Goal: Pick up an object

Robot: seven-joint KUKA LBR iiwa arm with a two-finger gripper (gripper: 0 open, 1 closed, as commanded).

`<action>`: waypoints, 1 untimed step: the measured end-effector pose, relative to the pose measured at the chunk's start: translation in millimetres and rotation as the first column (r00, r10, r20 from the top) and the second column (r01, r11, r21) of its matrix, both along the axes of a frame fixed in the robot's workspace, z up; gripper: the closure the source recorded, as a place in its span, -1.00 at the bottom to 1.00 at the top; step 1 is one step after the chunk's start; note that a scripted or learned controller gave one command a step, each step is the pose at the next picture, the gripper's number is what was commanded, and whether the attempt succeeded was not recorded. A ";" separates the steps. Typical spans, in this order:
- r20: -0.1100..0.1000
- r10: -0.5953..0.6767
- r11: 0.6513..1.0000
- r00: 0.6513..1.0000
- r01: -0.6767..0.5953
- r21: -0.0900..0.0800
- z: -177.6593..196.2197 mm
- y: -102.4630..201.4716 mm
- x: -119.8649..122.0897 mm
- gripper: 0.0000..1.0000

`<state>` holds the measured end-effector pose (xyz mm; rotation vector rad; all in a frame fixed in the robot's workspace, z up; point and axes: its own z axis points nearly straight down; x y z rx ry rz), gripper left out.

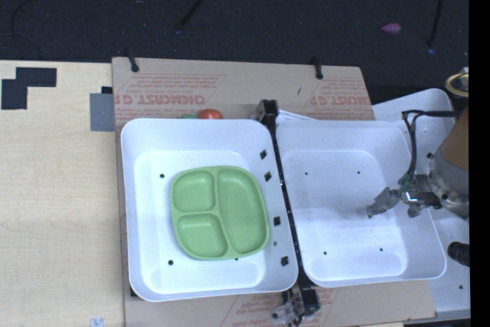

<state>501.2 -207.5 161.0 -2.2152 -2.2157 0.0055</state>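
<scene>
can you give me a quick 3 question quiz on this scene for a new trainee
1. True or false: the green divided plate lies in the left bin.
2. How many compartments does the plate have? A) two B) three C) four
3. Fill in: the gripper hangs over the ____ bin, near its right side.

Key:
1. True. The plate lies flat in the middle of the left bin.
2. B. One long compartment and two smaller ones.
3. Right. The gripper is over the right bin, far from the plate, with nothing seen between its jaws.
</scene>
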 end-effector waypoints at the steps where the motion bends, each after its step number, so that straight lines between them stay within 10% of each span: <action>1: 0.002 0.000 1.000 1.000 0.000 0.000 -64.1 1.0 -1.9 -1.00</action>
